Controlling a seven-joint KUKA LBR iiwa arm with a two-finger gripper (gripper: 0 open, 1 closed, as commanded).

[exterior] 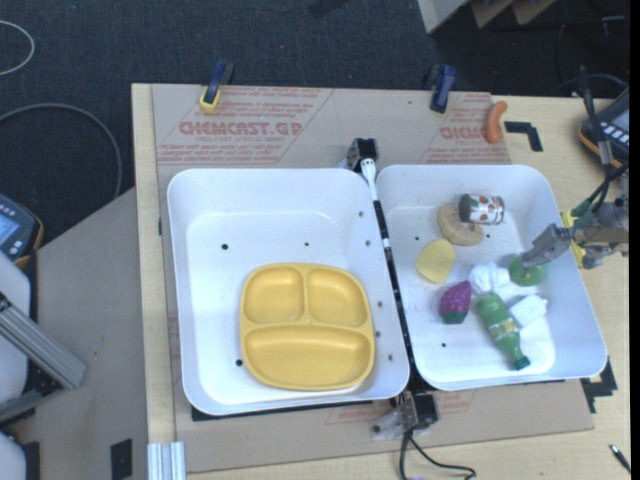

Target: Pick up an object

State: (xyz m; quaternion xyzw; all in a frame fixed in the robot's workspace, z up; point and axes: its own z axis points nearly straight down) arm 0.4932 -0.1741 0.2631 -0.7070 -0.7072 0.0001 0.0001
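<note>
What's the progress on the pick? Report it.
Done: the hand has reached into the right bin near the green round object. In hand: nothing visibly gripped. Left: grasp and lift; the green bottle, purple fruit and yellow piece lie in the bin.

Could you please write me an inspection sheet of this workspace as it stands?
Surface: brown bench board bearing two shallow white bins, left bin, right bin.
Job's things: in the right bin, purple grape toy, pale yellow round piece, green plastic bottle, small printed can, tan disc.
Clutter: yellow three-compartment plate in the left bin.
Grippers: gripper over the right bin's right side, holding nothing visible.
Cables: black lead at the front edge.
Surroundings: dark carpet.
</note>
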